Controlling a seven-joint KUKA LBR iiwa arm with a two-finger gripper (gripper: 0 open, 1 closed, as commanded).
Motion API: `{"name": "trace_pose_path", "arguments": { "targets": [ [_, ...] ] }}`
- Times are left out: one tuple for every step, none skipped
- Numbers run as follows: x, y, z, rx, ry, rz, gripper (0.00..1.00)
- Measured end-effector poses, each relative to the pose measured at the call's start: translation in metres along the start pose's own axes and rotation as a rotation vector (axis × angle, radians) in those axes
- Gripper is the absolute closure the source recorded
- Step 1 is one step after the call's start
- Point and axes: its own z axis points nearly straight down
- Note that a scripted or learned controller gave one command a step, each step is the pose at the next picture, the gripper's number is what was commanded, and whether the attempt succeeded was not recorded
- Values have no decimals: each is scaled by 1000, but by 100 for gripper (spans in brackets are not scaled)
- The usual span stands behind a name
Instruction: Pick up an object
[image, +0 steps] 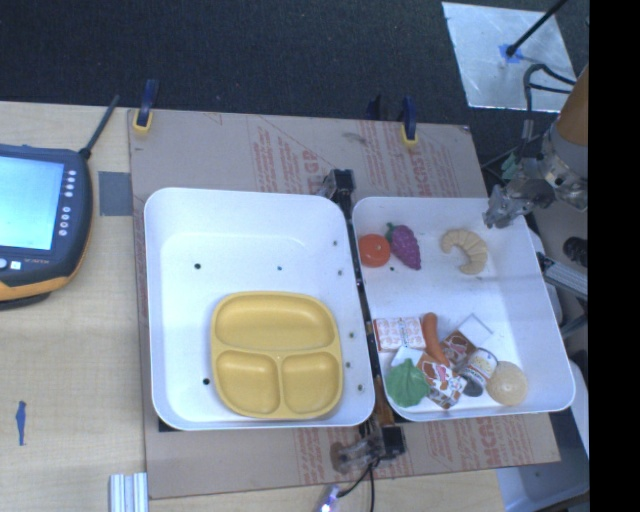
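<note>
The right bin (520, 290) holds a red tomato (375, 250), a purple grape bunch (404, 246) and a tan croissant (467, 250) near its far side. Toward its near edge lie an orange carrot (432, 336), a green leaf-shaped toy (406, 384), small printed packets (397, 332), a small can (480, 366) and a pale round bun (507, 383). My gripper (500, 211) hangs over the bin's far right corner, up and to the right of the croissant, with nothing seen in it.
The left bin (180, 260) carries a yellow three-part plate (277, 354). A tablet-like pendant (35, 220) lies on the bench at far left. Clamps (408, 118) hold the cardboard sheet at its far edge. Cables run at the right.
</note>
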Motion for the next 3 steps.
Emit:
{"name": "trace_pose_path", "arguments": {
  "targets": [
    [70, 0, 17, 5, 1, -2, 0],
    [108, 0, 31, 5, 0, -2, 0],
    [61, -123, 93, 7, 1, 1, 0]
  ]
}}
